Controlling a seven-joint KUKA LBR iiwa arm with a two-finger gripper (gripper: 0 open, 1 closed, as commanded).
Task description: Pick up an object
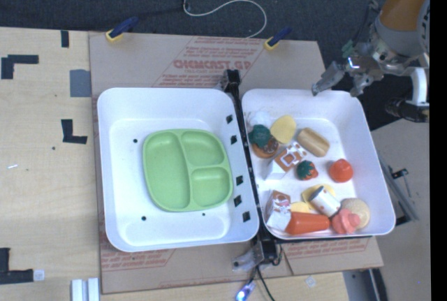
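My gripper (338, 89) hangs open above the far rim of the right bin (374, 153), with nothing between its fingers. Below it, the bin holds several toy foods. A yellow lemon (283, 128), a dark green vegetable (260, 133) and a brown bread roll (313, 142) lie toward the far side. A red tomato (341, 170) and a strawberry (305, 169) sit mid-bin. An orange-red carrot (307, 223), a white cylinder (325, 202) and a pink piece (344, 222) crowd the near edge.
The left bin (115, 153) holds a green divided plate (187, 169). A black divider (241, 153) runs between the bins. A white cable (223, 10) lies on the dark floor behind the bench, and two clamps (122, 28) pin the cardboard.
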